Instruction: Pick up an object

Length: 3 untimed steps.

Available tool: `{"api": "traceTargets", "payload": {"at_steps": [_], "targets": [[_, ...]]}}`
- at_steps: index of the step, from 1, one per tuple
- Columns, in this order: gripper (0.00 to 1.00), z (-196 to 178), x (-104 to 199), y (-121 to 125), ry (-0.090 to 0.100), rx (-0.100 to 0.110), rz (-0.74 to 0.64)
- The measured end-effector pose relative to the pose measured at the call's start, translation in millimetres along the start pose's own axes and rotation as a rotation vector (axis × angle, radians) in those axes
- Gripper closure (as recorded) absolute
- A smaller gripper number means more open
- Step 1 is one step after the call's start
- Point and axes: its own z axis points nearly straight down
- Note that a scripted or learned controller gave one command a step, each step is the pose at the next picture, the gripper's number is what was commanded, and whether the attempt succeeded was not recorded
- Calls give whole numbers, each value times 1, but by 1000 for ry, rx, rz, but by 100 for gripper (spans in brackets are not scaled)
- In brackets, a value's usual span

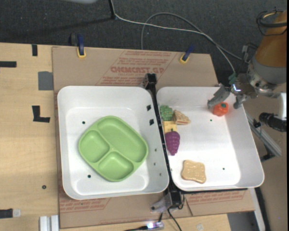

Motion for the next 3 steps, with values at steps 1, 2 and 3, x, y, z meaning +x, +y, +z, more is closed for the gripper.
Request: {"api": "traceTargets", "payload": {"at_steps": [1,2,3], "targets": [[0,60,-8,-3,0,3,1],[0,105,-6,-9,0,2,0],[100,93,-5,-7,1,-1,-2]]}}
